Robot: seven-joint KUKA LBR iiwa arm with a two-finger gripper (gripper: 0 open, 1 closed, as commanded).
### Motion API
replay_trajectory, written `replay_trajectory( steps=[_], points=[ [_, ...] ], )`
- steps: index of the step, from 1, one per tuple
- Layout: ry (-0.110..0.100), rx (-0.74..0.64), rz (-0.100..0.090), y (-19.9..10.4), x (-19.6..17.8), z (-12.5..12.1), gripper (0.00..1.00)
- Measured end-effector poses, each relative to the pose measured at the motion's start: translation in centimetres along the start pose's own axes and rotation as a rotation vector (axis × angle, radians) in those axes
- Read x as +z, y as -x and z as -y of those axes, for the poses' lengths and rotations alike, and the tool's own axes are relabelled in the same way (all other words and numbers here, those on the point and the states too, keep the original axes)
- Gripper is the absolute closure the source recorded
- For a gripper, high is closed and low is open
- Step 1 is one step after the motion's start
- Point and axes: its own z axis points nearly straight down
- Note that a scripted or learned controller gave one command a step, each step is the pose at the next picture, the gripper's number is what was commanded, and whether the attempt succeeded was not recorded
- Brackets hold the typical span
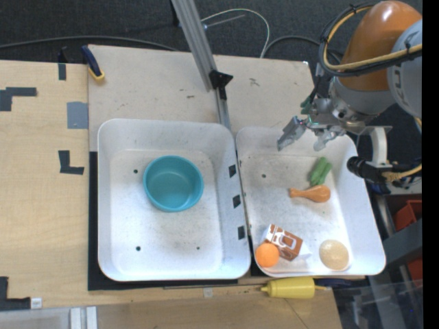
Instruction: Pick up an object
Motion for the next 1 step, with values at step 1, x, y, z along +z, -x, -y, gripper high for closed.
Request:
replay_trajectory(
  steps=[1],
  points=[
    [0.0,0.0,0.0,0.01,-0.01,0.0,0.0]
  ],
)
